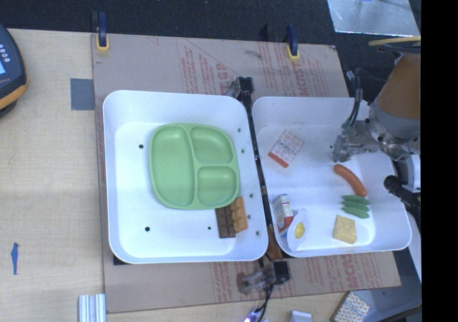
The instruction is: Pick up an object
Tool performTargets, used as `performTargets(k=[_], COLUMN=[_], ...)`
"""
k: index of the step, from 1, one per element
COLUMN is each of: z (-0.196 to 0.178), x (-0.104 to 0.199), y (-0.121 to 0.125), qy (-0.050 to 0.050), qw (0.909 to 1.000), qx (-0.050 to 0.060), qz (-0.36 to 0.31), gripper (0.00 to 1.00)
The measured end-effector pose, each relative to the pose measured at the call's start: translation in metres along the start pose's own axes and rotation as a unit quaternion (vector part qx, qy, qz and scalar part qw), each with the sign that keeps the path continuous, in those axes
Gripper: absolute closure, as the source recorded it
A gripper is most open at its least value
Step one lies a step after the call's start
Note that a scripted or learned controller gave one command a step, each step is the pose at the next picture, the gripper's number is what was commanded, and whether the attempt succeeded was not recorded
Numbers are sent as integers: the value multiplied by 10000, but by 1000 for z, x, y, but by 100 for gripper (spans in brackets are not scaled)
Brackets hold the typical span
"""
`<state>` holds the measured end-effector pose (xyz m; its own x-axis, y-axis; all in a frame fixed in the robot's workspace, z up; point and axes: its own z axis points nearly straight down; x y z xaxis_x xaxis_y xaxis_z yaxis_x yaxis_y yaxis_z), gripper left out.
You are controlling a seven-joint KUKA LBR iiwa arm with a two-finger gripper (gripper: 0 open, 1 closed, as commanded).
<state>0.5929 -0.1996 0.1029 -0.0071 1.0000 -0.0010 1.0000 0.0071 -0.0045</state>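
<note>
White bins sit side by side on my bench: the left bin [118, 170] carries a green divided plate [193, 166] at its centre, with a brown waffle-like block [232, 218] at its near edge. I see the gripper [348, 147] low over the right bin's [315, 109] far right corner; its fingers I cannot tell apart. Just beside it lies a sausage [350, 179], then green pea pods [356, 205], a cheese slice [344, 229], a red-white packet [285, 148], a small can [282, 209] and a fried egg [298, 230].
</note>
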Motion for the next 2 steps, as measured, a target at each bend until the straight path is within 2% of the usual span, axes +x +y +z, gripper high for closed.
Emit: performTargets(k=[1, 2], z=[-79, -77], x=[50, 48], y=[-31, -30], qy=[13, 5], qw=[10000, 10000], qx=[-5, -6], qz=[4, 12], gripper=[100, 0])
